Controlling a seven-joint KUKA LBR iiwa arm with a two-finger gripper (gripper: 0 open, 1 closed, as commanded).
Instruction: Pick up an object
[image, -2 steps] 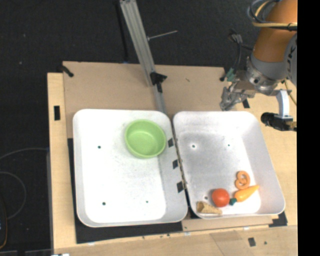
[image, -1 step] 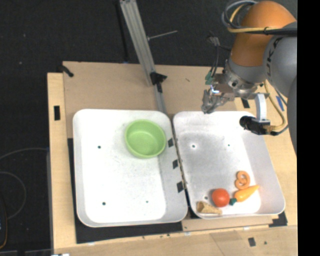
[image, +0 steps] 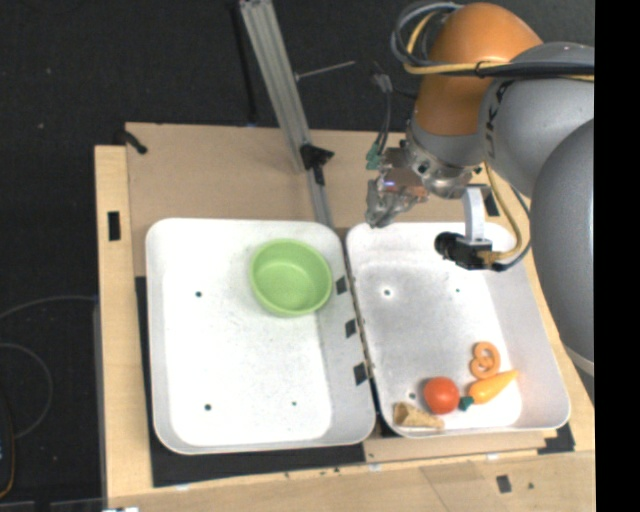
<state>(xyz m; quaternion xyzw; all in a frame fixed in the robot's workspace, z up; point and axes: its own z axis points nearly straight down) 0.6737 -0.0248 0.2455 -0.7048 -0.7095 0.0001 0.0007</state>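
Observation:
My gripper hangs over the far left corner of the right bin, pointing down at the bin's rim; nothing shows between its tips. A green bowl sits upright in the far right part of the left bin. In the right bin's near right corner lie a red tomato, an orange carrot, a small orange pretzel-shaped piece and a tan wedge. These small items are far from the gripper, toward the front.
A slanted grey metal post rises from behind the bins, just left of the gripper. A black cable clip hangs from the arm over the right bin's far side. The bins stand on a brown board.

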